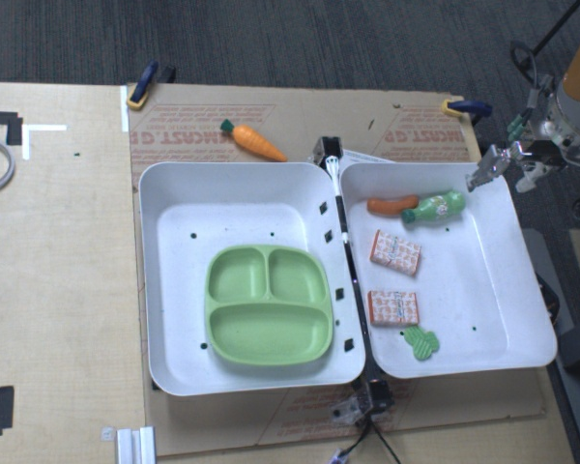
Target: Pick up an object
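The gripper [493,165] is seen above the right bin's [507,288] far right corner, spread apart, nothing pinched. Just left of it a green bottle [433,208] is laid, touching a sausage [392,203]

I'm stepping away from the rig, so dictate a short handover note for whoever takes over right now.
Gripper: hovering over the right bin's far right corner, holding nothing.
Right bin: red sausage, green bottle, two patterned packets, small green toy.
Left bin: green divided plate.
Carrot lies on the cardboard behind the bins.
Done: nothing picked.
Left: descend, grasp an object, lift.
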Available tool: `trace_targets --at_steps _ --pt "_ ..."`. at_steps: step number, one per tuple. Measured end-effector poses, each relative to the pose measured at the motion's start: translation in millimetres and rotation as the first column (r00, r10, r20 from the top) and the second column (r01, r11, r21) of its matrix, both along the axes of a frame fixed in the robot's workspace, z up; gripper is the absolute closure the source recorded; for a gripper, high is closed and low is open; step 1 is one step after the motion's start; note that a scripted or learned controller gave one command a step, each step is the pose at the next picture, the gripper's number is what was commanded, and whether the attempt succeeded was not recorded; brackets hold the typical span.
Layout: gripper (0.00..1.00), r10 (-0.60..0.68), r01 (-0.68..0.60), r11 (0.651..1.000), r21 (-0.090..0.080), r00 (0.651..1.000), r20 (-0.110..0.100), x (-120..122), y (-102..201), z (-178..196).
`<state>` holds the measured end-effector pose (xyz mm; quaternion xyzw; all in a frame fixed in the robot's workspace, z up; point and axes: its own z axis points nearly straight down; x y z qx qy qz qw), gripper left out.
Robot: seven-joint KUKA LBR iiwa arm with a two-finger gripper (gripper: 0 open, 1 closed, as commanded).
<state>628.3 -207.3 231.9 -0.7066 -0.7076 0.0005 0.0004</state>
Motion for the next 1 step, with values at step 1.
trace_targets --at_steps 1 --pt "0.00 -0.053 0.053 0.999 -0.001 0.999 0.001 30.5 18.2 -139.4"
